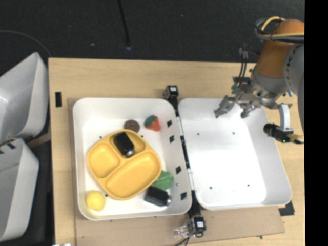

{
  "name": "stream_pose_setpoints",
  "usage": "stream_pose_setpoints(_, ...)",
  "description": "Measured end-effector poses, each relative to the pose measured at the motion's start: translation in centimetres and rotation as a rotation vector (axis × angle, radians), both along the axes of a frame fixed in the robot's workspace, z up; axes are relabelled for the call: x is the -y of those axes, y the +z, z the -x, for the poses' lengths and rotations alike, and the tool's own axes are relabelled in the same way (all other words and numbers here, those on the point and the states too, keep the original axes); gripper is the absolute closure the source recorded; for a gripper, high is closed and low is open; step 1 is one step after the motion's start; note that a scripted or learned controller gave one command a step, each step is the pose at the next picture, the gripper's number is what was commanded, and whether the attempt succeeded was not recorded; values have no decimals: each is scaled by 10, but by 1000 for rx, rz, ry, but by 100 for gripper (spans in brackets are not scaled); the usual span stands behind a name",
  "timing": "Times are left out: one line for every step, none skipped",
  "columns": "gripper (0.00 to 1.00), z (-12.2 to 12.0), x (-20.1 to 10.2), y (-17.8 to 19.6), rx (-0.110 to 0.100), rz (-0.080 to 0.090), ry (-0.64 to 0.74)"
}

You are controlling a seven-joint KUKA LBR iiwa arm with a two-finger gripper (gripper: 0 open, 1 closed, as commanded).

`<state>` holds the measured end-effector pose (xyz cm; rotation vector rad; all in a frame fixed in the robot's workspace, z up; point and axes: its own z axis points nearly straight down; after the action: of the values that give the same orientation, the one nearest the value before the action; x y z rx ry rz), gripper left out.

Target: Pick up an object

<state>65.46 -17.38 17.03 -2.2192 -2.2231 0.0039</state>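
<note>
The objects all lie in the left bin (79, 137): a yellow divided plate (123, 170) with a black object (123, 143) in its far compartment, a yellow ball (95, 201) at the near left corner, a black block (157, 196) and green item (165, 178) at the near right, a brown disc (131, 125) and strawberry (151, 121) toward the far edge. The pincer (233, 110) hangs over the right bin's (230, 163) far edge, fingers spread apart, holding nothing.

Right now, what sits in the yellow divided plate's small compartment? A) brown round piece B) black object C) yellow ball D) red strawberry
B: a black object lies in one small compartment of the yellow divided plate in the left bin, while the strawberry, the brown piece and the yellow ball lie on the bin floor outside the plate.
</note>
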Motion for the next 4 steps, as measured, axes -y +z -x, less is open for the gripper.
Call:
stream_pose_setpoints(0,-9,5,-50,2,1,3)
stream_pose_setpoints(100,-11,6,-36,7,3,4)
stream_pose_setpoints(100,-14,8,9,7,0,3)
stream_pose_setpoints(100,-19,6,73,10,1,2)
